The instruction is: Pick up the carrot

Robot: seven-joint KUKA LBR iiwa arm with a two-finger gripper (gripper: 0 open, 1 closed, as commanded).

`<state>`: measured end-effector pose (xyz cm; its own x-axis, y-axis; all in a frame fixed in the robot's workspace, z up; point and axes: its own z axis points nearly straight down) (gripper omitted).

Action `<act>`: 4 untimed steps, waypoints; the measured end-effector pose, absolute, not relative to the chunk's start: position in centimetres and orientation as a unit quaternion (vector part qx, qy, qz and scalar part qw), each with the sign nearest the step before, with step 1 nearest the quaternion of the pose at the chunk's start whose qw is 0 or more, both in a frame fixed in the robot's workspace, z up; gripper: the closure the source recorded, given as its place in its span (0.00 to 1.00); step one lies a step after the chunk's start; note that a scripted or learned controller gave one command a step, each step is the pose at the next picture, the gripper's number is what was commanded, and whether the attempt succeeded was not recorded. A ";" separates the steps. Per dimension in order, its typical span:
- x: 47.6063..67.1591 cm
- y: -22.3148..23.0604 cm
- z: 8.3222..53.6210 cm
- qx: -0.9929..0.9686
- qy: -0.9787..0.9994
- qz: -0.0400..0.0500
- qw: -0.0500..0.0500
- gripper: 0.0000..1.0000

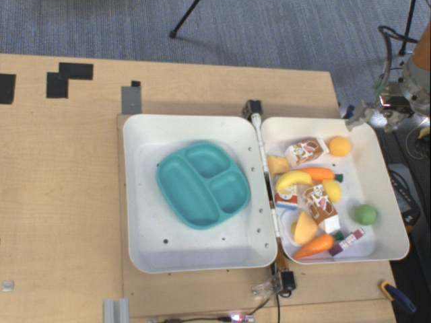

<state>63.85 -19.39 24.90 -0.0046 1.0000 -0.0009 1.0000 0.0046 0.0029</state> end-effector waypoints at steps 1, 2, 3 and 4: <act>57.0 -19.4 17.1 0.707 0.708 0.000 0.000 0.00; 59.2 -18.0 10.6 0.703 0.711 0.006 0.008 0.00; 60.1 -17.3 10.2 0.713 0.702 0.008 0.010 0.00; 60.8 -16.9 10.0 0.768 0.640 0.013 0.013 0.00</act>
<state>60.84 -16.86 10.00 0.1814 0.9834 0.0035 0.9827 -0.1814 0.0378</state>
